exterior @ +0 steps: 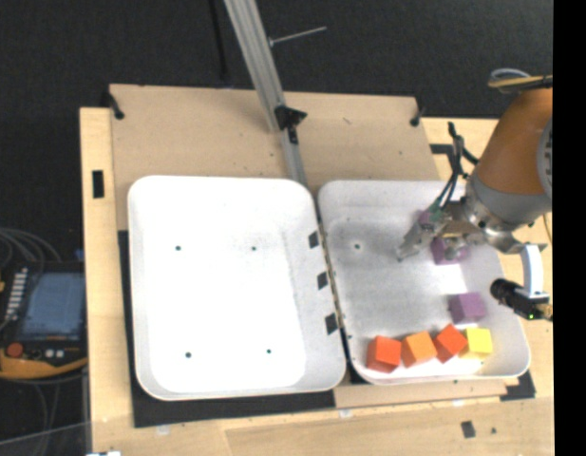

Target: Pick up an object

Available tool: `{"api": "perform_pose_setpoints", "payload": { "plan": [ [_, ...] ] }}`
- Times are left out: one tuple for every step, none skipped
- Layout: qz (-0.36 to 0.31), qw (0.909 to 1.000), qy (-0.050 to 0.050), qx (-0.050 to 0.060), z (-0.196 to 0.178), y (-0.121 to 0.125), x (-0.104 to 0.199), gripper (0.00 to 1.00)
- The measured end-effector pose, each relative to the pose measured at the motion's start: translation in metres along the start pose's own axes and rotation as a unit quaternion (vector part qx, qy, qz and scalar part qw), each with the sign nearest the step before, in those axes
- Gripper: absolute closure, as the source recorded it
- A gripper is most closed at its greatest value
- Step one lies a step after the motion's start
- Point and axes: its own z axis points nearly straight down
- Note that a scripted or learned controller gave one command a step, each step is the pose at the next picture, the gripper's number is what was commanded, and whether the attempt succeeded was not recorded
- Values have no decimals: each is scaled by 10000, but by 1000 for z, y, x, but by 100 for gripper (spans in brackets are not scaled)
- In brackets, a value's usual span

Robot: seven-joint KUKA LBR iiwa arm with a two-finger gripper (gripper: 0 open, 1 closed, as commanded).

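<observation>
Two shallow white plastic bins sit side by side in the camera view; the left bin (pixel 221 283) has nothing to grasp, so the work lies in the right bin (pixel 368 264). The grey arm's two-finger gripper (pixel 443 238) hangs low over the right bin's upper part, and a small purple block (pixel 448 251) appears just under it, partly hidden by the wrist. Whether the gripper is spread or pressed on that block I cannot tell.

A second purple cube (pixel 467 306) lies apart, nearer the front. Along the front wall runs a tight row: a dark orange cube (pixel 385 352), a lighter orange cube (pixel 419 348), a red-orange cube (pixel 451 341) and a yellow cube (pixel 479 340).

Judging from this, the block beneath the gripper is the sensible target: centre over it, descend straight, close squarely on opposite faces. The crowded row looks harder to get into.
</observation>
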Motion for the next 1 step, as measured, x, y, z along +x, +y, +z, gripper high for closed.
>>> {"api": "perform_pose_setpoints", "payload": {
  "plan": [
    [4,10000,0,0,42,-2,-4,0]
  ]
}}
